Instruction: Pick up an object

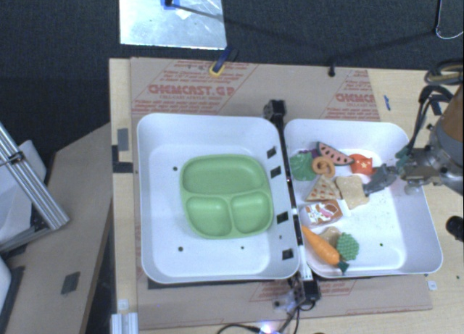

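Note:
The right bin [406, 253] holds several toy foods along its left side. Among them are a watermelon slice [332, 154], a red piece [360, 162], a donut ring [323, 167], a green leafy piece [301, 165], a pizza wedge [322, 190], a bread slice [352, 190], a printed packet [322, 212], an orange carrot [320, 245] and a green bumpy piece [347, 245]. My gripper [378, 179] reaches in from the right, low over the bin. Its tip sits just right of the bread slice and below the red piece. I see nothing held in it.
The left bin [159, 253] carries a green divided plate [223, 195] in its middle. A black hinge strip [286, 195] runs between the bins. Cardboard [188, 88] lies under both, and a foil sheet [172, 5] lies beyond the bench. A metal frame [29, 188] stands at the left.

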Available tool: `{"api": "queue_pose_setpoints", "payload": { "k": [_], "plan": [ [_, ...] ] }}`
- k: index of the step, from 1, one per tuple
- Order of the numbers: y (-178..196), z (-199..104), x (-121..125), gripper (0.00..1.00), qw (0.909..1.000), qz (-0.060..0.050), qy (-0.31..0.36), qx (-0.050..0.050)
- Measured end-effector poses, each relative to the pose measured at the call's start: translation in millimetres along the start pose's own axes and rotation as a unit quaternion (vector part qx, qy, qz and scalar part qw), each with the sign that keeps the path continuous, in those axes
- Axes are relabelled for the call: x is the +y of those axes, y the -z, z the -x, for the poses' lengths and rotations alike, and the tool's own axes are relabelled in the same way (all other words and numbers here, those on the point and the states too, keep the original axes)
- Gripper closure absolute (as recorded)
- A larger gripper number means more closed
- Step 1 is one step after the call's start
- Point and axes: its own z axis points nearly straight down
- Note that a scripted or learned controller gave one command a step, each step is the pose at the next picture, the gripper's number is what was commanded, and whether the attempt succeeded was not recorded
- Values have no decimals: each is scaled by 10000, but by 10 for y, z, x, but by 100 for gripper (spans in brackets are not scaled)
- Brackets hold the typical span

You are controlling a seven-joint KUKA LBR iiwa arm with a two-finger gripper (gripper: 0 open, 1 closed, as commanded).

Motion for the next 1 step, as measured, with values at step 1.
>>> {"api": "queue_pose_setpoints", "payload": {
  "k": [1],
  "plan": [
    [49,-3,17,0,10000,51,14,-10]
  ]
}}
